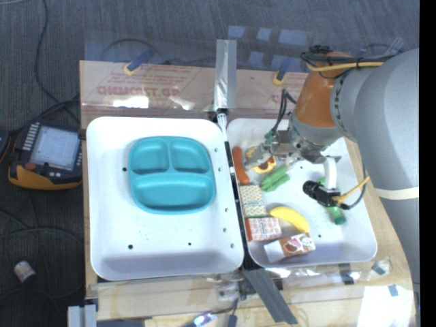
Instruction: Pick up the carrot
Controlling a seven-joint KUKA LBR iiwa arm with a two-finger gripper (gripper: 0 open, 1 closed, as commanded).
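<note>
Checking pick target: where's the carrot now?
In the camera view, the carrot lies along the right bin's left wall, left of the green vegetable.

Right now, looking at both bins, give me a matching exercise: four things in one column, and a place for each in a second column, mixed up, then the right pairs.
Things:
1. teal plate
2. carrot
3. banana
4. gripper

Places:
A. right bin, lying along its left wall
B. left bin, near its middle
C. over the upper part of the right bin, by the green food piece
D. right bin, lower middle, above the small carton

Pairs: 1-B, 2-A, 3-D, 4-C
</note>
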